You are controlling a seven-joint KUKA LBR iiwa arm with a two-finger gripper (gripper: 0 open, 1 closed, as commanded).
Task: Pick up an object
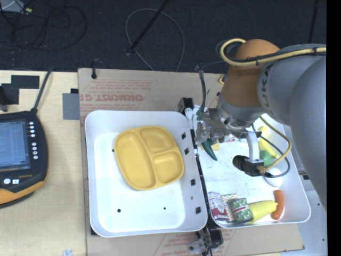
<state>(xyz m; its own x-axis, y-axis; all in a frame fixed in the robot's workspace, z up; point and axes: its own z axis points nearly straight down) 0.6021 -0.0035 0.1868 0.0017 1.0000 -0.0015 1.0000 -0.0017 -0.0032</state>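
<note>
Arm [277, 84] hangs over the right bin [298, 209], left bin [101, 217] carries a yellow tray [149, 156] mid-bin, the claw [209, 143] sits low at the right bin's left wall, its grip impossible to judge, and packet [230, 207], banana [258, 209] and carrot [277, 202] crowd the near edge.

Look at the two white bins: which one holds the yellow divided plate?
The left bin holds it: the yellow divided plate lies alone there, while the right bin holds small items and has the gripper over it.
</note>
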